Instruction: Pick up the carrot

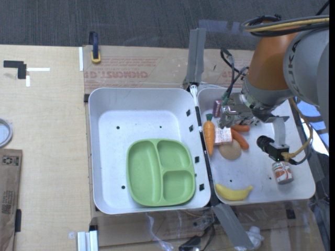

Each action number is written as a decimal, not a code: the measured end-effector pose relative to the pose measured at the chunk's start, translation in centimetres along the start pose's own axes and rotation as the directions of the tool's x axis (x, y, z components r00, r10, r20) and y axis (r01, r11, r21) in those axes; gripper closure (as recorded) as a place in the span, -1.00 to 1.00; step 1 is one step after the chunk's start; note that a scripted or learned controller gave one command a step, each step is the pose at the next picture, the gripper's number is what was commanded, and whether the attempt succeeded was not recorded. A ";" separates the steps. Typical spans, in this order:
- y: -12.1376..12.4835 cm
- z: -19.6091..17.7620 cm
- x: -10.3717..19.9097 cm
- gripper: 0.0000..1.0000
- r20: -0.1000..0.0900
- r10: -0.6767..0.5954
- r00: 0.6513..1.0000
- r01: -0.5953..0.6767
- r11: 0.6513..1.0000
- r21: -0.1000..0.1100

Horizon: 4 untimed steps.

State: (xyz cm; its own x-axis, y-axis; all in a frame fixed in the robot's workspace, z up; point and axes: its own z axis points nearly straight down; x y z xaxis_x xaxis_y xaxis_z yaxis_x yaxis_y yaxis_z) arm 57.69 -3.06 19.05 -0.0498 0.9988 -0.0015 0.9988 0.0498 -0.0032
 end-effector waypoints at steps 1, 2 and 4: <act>-2.0 0.0 -4.3 1.00 -0.001 0.090 0.996 -0.090 0.996 0.001; -6.4 -5.4 2.9 1.00 -0.001 -0.073 0.997 0.073 0.997 0.001; -0.4 -7.0 -7.7 1.00 0.000 0.003 1.000 -0.003 1.000 -0.001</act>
State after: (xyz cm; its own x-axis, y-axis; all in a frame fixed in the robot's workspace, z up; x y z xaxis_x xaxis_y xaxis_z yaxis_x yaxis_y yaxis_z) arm 57.70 -10.78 26.06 -0.0469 0.9989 -0.0019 0.9989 0.0468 -0.0019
